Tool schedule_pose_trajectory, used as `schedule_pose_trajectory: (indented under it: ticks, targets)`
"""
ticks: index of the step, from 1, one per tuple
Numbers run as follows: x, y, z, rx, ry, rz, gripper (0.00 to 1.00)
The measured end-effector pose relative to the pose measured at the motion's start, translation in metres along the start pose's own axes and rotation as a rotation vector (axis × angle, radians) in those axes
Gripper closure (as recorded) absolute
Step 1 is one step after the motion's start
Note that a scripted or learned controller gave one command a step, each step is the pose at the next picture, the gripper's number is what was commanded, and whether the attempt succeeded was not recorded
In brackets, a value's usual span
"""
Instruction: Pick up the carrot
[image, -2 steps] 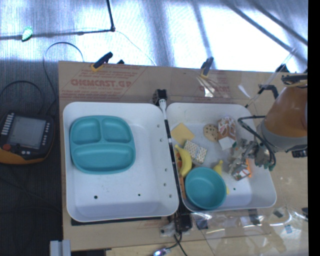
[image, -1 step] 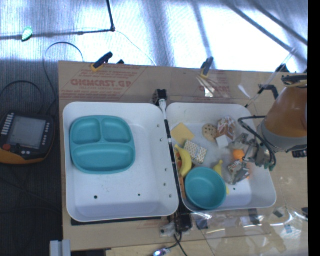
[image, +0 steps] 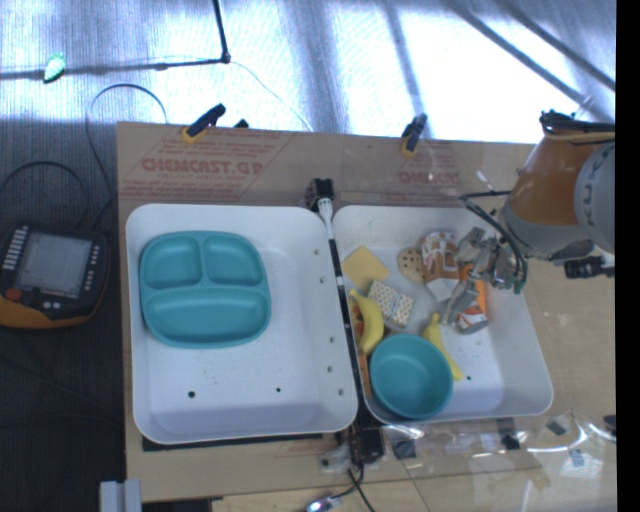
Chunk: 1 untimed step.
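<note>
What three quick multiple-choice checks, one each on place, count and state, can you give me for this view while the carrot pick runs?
1. Where is the teal divided plate?
A. in the left bin
B. in the right bin
C. on the brown board outside both bins

2. How many compartments does that plate have?
A. two
B. three
C. five

3. How does the teal bowl stand?
A. upside down
B. on its side
C. upright, opening up

Answers:
1 A: the teal divided plate lies on the floor of the left bin, away from the food.
2 B: two small sections sit above one long section.
3 C: the teal bowl shows its hollow inside, near the front of the right bin next to the banana. The hand is over that bin by an orange item, likely the carrot.
</note>
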<state>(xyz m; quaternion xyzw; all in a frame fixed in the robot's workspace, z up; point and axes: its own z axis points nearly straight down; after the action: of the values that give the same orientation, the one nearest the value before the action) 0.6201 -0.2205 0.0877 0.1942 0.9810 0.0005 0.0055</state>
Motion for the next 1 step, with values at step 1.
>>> schedule_pose_trajectory:
  ticks: [1]
  targets:
    - [-0.0021,0.0037,-0.0148,-0.004,-0.003,-0.002,1.0]
